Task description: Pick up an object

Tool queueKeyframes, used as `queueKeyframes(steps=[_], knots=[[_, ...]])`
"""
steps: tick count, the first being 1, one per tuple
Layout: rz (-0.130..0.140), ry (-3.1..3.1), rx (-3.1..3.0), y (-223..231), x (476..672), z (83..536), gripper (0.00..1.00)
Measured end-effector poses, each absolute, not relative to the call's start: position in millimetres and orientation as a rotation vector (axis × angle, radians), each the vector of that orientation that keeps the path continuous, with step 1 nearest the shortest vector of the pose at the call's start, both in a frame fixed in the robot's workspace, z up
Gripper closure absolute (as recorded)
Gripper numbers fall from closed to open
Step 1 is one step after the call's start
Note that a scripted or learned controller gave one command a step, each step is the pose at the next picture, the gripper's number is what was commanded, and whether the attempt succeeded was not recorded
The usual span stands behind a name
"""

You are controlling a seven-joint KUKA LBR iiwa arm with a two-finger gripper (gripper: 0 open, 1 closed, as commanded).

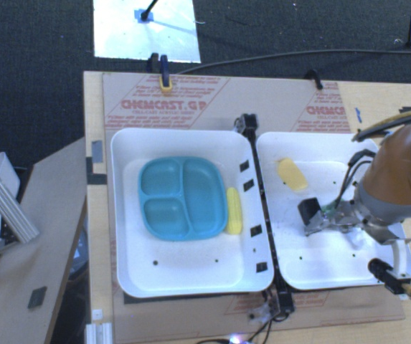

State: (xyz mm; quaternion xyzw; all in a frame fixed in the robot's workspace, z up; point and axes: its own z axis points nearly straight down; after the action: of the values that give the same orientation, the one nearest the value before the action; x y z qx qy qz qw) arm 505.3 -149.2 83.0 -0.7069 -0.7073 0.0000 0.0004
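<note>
Gripper low in right bin, grip state unclear; yellow block nearby; blue tray in left bin.

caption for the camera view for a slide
Gripper low in the right bin near a yellow block; blue plate in the left bin.

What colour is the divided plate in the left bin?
Light blue: the divided plate, seen in the camera view.
</note>
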Motion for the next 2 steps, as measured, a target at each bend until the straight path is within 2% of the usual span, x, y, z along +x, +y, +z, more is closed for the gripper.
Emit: queueKeyframes(steps=[1, 2], knots=[[-0.004, -2.224, -2.223, -149.3, 506.7, 95.3, 1.0], [-0.006, -2.231, -2.222, -153.6, 510.1, 159.0, 1.0]])
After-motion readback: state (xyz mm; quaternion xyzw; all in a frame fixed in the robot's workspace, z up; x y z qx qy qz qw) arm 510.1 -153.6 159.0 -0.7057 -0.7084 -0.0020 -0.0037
